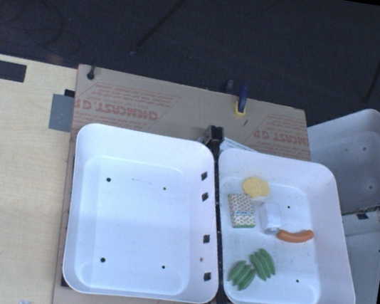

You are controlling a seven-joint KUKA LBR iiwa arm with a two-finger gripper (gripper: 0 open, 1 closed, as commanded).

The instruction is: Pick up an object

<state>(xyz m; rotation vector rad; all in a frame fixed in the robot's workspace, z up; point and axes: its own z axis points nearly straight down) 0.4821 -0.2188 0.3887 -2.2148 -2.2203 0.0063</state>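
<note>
The right bin (339, 230) holds several small objects. A round yellow piece (256, 188) lies near its back. Just in front of that sits a small patterned box (241, 210), with a white cylinder (271, 217) beside it. An orange-red sausage (295, 235) lies to the right of the cylinder. Two green bean-like pieces (262, 263) (242, 274) rest toward the front of that bin.
The left bin (86, 166) stands beside the right one, joined by a black clip strip (208, 208). Both sit on a cardboard sheet (154, 109) on the wooden bench. A grey-white plate (355, 154) lies at the right.
</note>
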